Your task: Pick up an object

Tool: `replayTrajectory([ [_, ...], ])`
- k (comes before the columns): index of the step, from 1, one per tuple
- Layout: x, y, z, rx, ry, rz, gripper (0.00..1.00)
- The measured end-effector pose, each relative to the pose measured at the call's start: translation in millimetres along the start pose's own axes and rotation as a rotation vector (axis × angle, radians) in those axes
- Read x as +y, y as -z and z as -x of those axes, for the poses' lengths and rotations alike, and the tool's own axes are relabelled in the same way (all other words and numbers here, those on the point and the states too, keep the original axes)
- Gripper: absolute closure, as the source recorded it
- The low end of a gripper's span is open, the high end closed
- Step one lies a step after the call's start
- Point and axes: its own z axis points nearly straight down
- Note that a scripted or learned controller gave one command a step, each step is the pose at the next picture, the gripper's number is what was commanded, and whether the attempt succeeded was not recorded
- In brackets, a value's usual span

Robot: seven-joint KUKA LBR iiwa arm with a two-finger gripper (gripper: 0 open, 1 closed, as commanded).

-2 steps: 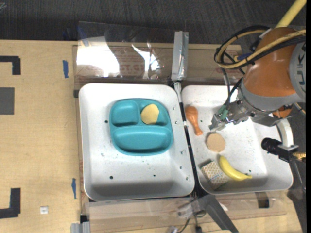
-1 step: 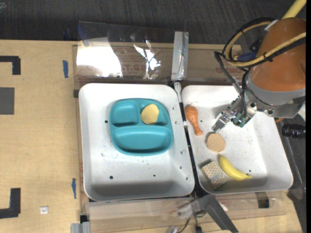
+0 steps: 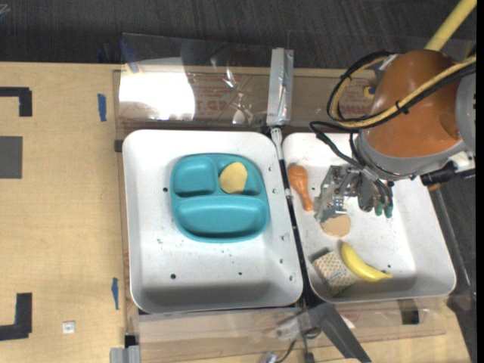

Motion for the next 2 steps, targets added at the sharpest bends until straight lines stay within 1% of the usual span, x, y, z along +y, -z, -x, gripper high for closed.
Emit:
replayTrajectory([
  [1, -93.3, -78.6, 0.4, 0.002, 0.194, -0.001, 1.00],
  [2, -44.9, -13.6, 45.6, -0.011, 0.025, 0.001, 1.00],
])
